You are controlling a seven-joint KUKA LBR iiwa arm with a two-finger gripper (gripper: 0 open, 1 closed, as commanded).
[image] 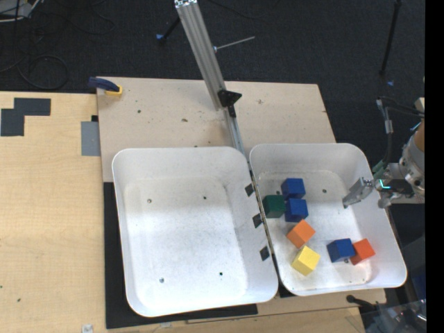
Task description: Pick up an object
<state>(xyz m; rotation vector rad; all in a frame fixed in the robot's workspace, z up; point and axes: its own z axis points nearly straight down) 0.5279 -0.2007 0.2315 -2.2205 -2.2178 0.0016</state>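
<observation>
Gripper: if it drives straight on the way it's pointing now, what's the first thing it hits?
The gripper points left into the right bin. First in line is probably the lower blue cube, beside the green cube. Depth is unclear; it may pass above.

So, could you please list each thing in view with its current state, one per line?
Two-finger gripper: above the right bin's right side, holding nothing.
Right white bin: holds seven blocks.
Left white bin: no blocks in it.
Two blue cubes: touching, one behind the other.
Green cube: against the nearer blue cube.
Orange cube: tilted.
Yellow cube: lying apart.
Blue and red cubes: side by side.
</observation>
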